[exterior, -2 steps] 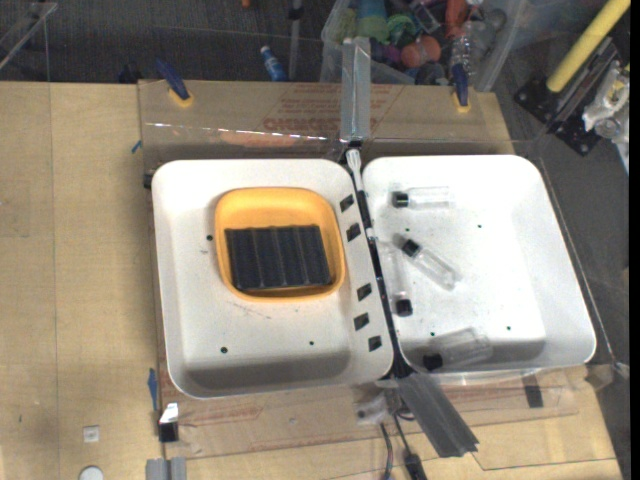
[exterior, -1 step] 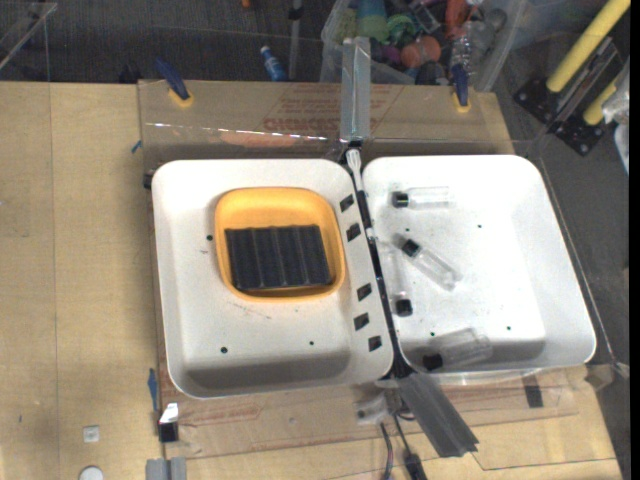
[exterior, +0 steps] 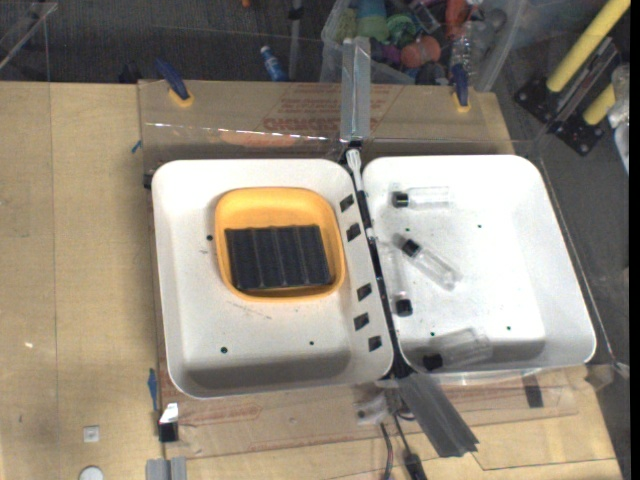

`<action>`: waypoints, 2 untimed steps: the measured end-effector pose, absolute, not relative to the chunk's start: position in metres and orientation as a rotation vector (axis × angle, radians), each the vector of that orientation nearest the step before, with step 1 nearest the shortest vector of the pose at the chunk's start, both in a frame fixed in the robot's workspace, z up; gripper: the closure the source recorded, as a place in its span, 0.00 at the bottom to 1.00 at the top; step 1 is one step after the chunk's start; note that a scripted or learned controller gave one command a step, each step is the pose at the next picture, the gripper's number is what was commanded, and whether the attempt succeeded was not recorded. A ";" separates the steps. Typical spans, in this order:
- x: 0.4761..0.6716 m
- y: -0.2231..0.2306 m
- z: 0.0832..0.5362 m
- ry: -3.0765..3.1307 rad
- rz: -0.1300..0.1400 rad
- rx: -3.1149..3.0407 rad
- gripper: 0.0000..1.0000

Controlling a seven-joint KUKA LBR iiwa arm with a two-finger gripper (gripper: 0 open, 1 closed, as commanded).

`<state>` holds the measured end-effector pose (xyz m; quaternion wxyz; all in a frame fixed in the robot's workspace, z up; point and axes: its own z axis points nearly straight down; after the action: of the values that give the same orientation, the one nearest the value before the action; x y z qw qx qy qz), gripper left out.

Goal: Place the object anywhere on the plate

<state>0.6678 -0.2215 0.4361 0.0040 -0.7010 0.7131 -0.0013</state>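
A yellow-orange plate (exterior: pixel 232 215) with rounded corners sits in the left bin (exterior: pixel 190 338), toward its back. A dark ribbed rectangular object (exterior: pixel 277 257) lies flat on the plate and covers most of its middle. In the right bin (exterior: pixel 520 298) lie three clear vials with black caps: one (exterior: pixel 420 198) near the back, one (exterior: pixel 430 264) at a slant near the middle, and one (exterior: pixel 455 349) against the front wall.
A small black piece (exterior: pixel 403 307) lies by the divider in the right bin. A metal bar (exterior: pixel 352 93) stands behind the bins. A clear box of colourful toys (exterior: pixel 420 13) sits beyond the bench, with yellow tubes (exterior: pixel 595 33) at far right.
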 end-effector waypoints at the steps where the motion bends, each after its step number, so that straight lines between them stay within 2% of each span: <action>1: 0.668 -0.222 0.436 1.759 -0.004 -2.595 1.00; 2: 0.667 -0.216 0.435 1.581 0.001 -2.709 1.00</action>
<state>0.6667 -0.2164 0.4353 0.0024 -0.8638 0.5039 0.0004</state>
